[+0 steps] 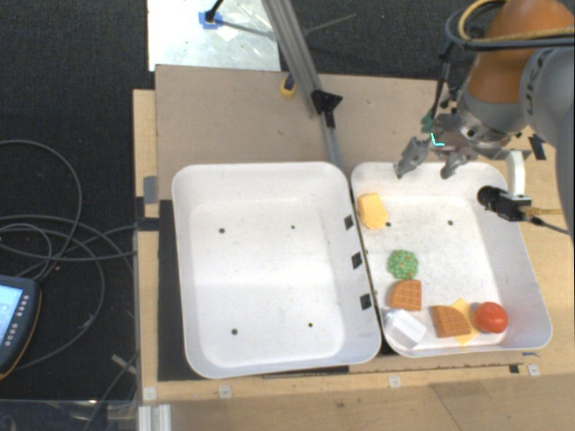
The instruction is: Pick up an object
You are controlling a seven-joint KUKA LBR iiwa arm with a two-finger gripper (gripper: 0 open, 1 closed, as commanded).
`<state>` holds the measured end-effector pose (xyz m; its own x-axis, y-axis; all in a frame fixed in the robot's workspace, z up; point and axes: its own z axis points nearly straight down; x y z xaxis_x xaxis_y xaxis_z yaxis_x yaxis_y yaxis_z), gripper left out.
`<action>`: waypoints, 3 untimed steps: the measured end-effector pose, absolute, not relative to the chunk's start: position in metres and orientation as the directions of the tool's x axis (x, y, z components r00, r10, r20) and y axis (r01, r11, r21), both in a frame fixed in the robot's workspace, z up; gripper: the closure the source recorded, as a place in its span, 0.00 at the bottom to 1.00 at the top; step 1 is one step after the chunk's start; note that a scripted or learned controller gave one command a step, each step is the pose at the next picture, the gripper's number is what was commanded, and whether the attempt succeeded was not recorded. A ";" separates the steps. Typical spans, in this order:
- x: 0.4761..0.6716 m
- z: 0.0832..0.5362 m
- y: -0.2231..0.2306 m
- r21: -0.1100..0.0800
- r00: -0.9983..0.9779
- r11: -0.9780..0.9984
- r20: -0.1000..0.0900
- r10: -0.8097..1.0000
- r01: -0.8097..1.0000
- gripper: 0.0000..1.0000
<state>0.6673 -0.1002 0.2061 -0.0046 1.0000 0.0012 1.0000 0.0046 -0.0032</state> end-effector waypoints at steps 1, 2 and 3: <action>0.668 0.209 -0.100 0.001 -0.006 0.006 -0.001 1.000 1.000 0.00; 0.667 0.150 -0.109 -0.004 -0.001 0.001 0.000 1.000 1.000 0.00; 0.658 0.092 -0.106 -0.005 -0.001 0.001 0.000 1.000 1.000 0.00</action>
<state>0.6583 -0.1060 0.0918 -0.0012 1.0000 0.0004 1.0000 0.0012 -0.0048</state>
